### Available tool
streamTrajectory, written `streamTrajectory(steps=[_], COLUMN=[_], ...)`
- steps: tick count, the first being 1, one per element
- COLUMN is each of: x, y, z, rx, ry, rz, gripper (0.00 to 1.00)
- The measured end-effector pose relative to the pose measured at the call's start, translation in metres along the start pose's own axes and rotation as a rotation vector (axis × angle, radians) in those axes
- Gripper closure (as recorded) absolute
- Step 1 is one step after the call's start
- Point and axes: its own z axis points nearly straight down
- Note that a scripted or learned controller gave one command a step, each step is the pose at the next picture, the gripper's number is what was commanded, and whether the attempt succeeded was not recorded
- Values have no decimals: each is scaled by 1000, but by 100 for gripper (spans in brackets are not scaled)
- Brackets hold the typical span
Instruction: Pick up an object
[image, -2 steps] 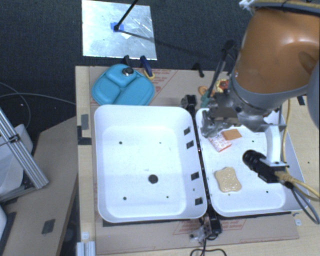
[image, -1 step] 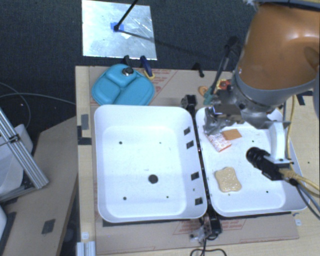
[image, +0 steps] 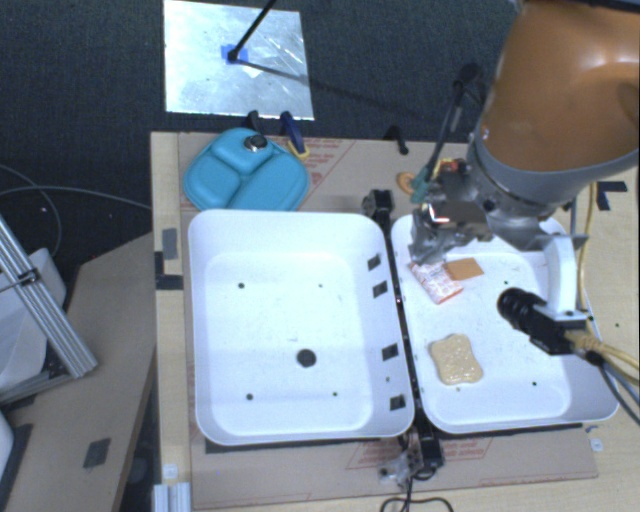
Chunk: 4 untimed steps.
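In the right bin, the gripper hangs just above the small packet, seemingly placed to grab it; the jaws' state cannot be told.

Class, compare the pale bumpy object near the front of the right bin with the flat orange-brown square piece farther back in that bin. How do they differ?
The pale bumpy object is cream-coloured with a lumpy, rounded outline; the orange-brown square is darker, flat and straight-edged. The pale object looks larger. It lies alone near the front, while the square sits at the back beside a red-and-white packet, close under the gripper. Both rest in the right bin.
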Motion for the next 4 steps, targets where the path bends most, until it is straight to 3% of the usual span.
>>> streamTrajectory(steps=[1,2,3,4], x=[0,0,52,65], y=[0,1,-2,45], z=[0,-11,35,133], rx=[1,-3,11,14], ry=[0,0,0,-3], rz=[0,-6,8,16], gripper=[0,100,100,100])
